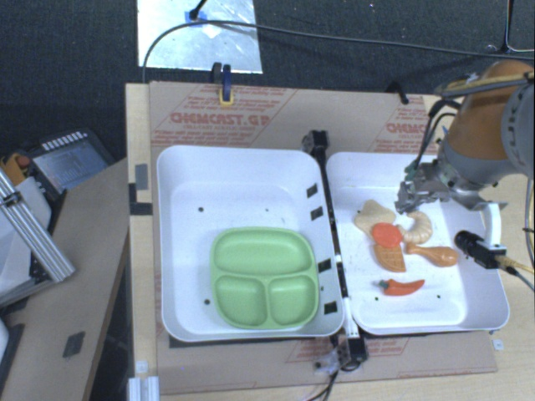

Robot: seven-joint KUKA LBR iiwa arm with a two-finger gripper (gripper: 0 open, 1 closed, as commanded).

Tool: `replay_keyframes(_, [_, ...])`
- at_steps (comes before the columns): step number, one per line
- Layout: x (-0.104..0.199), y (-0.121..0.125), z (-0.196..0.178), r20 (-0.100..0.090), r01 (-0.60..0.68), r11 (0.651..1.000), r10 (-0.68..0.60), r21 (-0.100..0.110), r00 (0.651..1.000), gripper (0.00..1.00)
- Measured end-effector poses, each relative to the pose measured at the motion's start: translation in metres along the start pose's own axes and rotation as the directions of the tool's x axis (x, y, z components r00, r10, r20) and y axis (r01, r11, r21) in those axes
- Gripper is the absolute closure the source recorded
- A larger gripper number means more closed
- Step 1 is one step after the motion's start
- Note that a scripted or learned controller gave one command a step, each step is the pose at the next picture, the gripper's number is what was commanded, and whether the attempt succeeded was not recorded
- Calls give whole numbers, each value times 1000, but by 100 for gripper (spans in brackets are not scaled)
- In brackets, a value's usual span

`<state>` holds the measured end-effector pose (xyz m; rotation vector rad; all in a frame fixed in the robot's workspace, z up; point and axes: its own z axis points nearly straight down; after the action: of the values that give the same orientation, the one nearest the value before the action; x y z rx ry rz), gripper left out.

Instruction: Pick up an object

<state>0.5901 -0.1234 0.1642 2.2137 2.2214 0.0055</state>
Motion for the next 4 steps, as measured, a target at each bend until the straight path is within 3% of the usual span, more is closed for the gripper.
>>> replay_keyframes(2, [8,9,-91,0,2,1000,-2,1,1000,100])
replay_keyframes(4, [112,-13,-82,-4,6,1000,-6,6,1000,100])
